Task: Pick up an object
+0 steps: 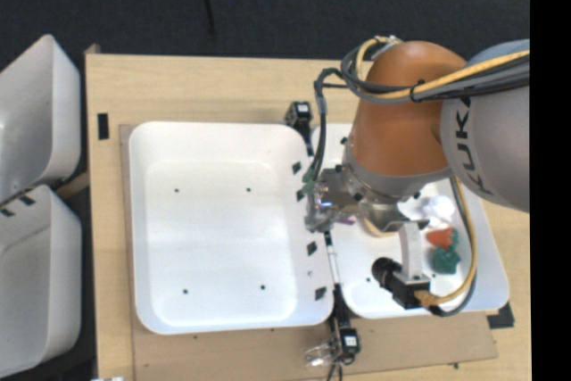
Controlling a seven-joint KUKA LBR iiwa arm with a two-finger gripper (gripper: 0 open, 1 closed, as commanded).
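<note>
Orange toy [439,237] and green toy [446,260] in my right bin [489,277] look blobby, axis unclear; end effector [385,227] state hidden.

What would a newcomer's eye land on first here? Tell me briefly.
The big orange band of the grey arm dominates, looming over the right bin. Beneath it, small bright things lie in that bin: an orange object and a green object. To the left, the left bin is a wide white expanse.
</note>
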